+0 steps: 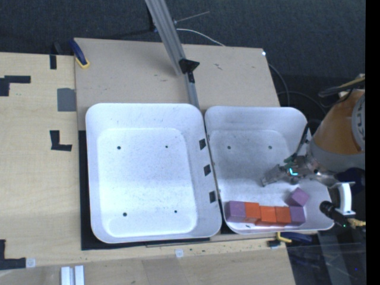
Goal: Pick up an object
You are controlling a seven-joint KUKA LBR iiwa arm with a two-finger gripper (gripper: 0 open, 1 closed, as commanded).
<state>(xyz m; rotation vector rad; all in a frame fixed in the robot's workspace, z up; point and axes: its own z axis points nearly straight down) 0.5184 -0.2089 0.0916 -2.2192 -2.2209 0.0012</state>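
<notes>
Fingers' state I cannot tell; gripper (274, 177) hovers in right bin (249, 119). Lower squarely onto purple block (298, 197), five o'clock.

No readable text, labels, brand marks or nos. anywhere: the black tape pieces (56, 140) on the wooden bench (35, 177) are plain (no lettering), and the white bins (95, 159) carry only blank black tabs (206, 170)

Pale wooden bench (35, 177), tan board (130, 70) on it, two white bins (95, 159) side by side
</notes>
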